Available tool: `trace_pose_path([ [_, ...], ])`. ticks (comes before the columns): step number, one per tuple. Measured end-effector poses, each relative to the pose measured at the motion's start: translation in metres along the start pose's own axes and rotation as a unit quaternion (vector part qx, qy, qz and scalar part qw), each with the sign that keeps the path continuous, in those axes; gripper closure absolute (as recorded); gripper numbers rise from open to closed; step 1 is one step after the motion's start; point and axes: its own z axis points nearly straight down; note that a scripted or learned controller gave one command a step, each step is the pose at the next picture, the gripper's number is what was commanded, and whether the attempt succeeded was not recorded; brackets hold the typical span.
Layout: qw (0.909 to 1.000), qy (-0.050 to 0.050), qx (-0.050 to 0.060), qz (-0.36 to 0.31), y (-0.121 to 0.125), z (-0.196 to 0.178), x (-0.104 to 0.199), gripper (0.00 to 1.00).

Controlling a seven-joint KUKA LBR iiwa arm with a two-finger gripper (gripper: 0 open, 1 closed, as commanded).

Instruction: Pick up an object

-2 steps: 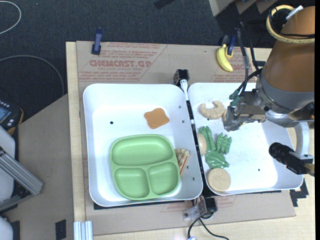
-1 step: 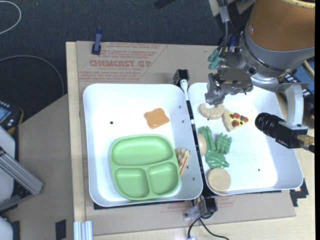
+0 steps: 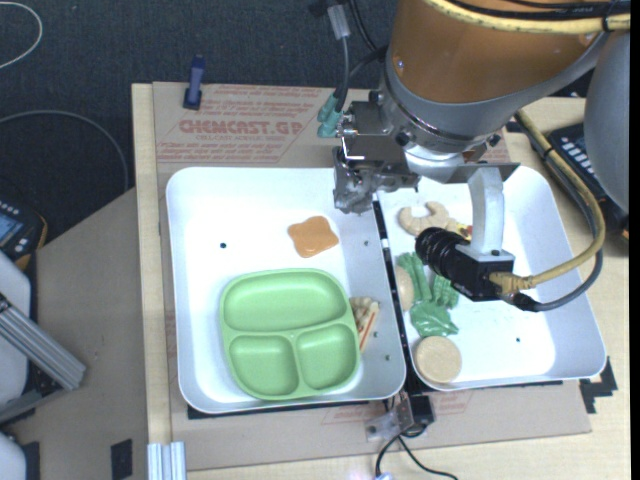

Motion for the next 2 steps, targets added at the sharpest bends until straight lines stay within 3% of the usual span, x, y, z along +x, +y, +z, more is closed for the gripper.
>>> trace_pose_path([
  [1,0.9999,-0.003,0.008,0.008,-0.002,0.085,-0.053,1.00],
  [2,1.0000,-0.001,0.001,0.005,0.000,0.070,-0.049,1.00],
])
